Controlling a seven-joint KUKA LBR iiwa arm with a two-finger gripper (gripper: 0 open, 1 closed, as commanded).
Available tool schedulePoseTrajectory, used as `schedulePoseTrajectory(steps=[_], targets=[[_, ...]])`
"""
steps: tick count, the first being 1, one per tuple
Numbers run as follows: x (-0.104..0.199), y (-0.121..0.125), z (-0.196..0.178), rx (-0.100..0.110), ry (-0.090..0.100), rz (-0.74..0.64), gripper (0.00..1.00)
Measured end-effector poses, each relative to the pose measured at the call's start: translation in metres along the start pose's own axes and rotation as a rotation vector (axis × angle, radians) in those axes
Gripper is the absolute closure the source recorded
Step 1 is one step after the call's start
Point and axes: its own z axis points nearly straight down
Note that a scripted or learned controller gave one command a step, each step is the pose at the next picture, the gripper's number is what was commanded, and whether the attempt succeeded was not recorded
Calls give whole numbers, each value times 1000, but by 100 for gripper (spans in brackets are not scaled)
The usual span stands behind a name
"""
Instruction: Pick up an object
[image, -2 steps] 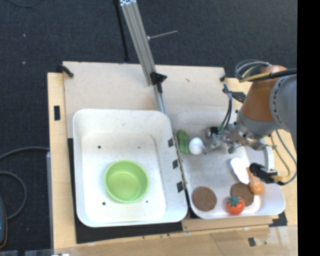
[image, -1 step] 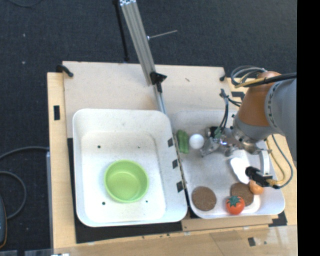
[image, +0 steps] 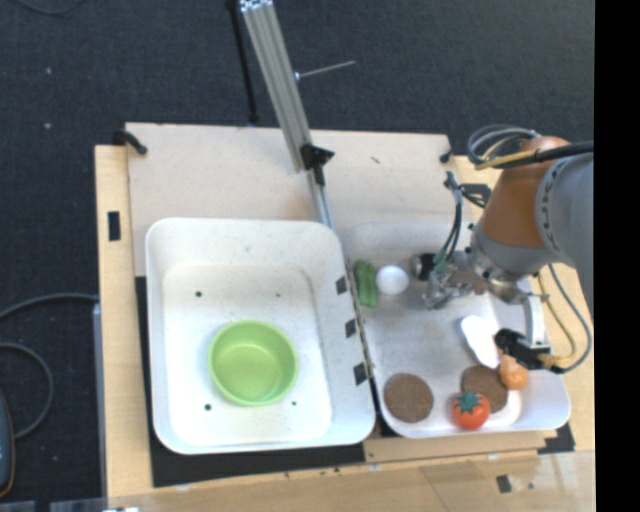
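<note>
— Counting from the left, what is held in each of the two white bins?

— One green bowl (image: 253, 362) is seen in the left bin (image: 180, 250), upright and alone. In the right bin (image: 425, 340) several small items are counted: one white ball (image: 392, 279) just beside one green piece (image: 364, 283) at the dividing wall; two brown discs, one (image: 408, 397) near the front rim and one (image: 484, 381) further right; one red tomato-like item (image: 470, 409) (green-topped) touching the second disc; one white oblong piece (image: 479, 339); and one small orange item (image: 514, 374) at the right.

— And the arm?

— One gripper (image: 437, 291) is shown low in the right bin, just right of the white ball and apart from it. Whether the claw is wide or narrow cannot be told, and nothing is seen held in it.
</note>
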Motion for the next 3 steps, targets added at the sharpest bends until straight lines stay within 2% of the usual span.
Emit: schedulePoseTrajectory(steps=[2,3], targets=[[-11,10,-113,-4,0,-6,100],[42,26,-115,0,3,-11,100]])
